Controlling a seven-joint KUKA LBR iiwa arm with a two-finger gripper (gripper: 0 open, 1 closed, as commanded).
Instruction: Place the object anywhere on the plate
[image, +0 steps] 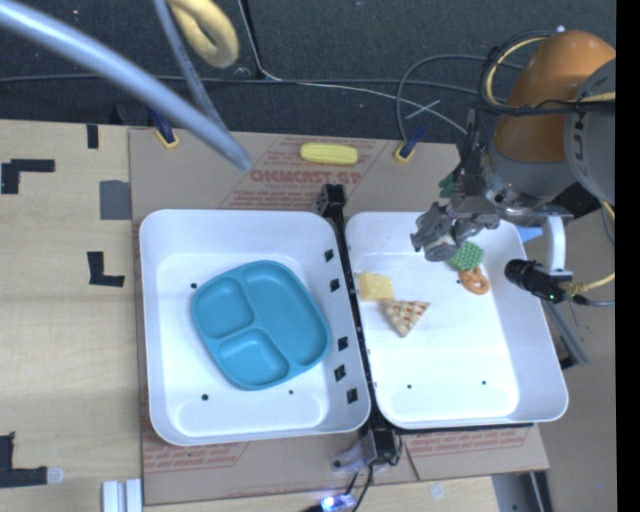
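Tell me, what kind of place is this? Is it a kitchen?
Probably not a kitchen but a robot test bench: a grey robot arm with an orange band reaches over two shallow white plastic bins, and loose black cables trail behind. The blue divided plate looks like a toy.

We find 1 piece of lettering: red print on the brown cardboard sheet (285, 175) under the 2 bins, along its far edge just beyond the far right corner of the left bin (160, 300). The print reads upside down from this camera and is too blurred for us to make out its words. We read no numbers, brands or labels elsewhere.
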